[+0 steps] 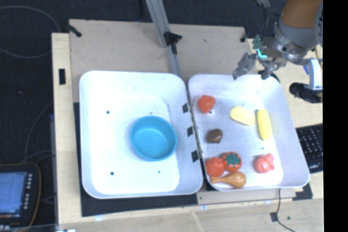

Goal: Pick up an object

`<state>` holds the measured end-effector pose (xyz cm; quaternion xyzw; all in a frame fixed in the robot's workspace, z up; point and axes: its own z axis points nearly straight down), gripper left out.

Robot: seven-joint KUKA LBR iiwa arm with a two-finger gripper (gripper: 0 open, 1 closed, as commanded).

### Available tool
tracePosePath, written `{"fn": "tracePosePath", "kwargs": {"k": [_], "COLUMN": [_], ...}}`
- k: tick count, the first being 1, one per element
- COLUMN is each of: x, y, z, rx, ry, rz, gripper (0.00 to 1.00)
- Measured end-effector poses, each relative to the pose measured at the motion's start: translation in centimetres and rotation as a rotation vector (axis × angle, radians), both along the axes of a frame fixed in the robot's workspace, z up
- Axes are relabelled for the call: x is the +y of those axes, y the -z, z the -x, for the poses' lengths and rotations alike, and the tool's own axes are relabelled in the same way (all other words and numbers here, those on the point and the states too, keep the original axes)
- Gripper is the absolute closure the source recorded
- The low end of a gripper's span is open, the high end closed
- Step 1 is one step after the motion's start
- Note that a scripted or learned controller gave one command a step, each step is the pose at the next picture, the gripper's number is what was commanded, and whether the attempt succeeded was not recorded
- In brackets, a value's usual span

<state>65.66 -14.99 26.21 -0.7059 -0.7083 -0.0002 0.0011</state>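
In the right bin [283,111] I count seven small toy foods, any of which could be the object to pick. Near the bin's far left corner lies a red-orange piece [205,103]; toward the middle right sit a pale yellow piece [242,116] and a brighter yellow banana-like piece [263,124], just beside each other and apparently touching. A dark brown lump [214,136] rests near the left wall, about halfway down. Along the near edge I see a red tomato-like piece [215,165], an orange piece with a green top [232,160] touching it, a tan pear-shaped piece [231,179] lying against both from the near side, and a pink-red piece [263,163] apart to the right. None of these is held. My gripper [254,69] hangs over the far rim of the right bin, well away from the objects, with its two fingers spread apart and nothing between them; a small teal light shows at the wrist. The grey arm with its orange section [302,8] comes in from the upper right. The left bin [98,117] holds a blue bowl [153,138], upright, a little right of its centre. A slanted metal rail [155,5] crosses the bench [119,46] behind the bins, and a keyboard [310,144] lies at the right.
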Motion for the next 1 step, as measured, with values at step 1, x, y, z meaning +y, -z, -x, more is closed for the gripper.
{"fn": "tracePosePath", "kwargs": {"k": [1], "x": [0.00], "y": [-0.27], "z": [-0.09], "rx": [-0.005], "ry": [0.000], "rz": [0.001], "gripper": [0.00]}}
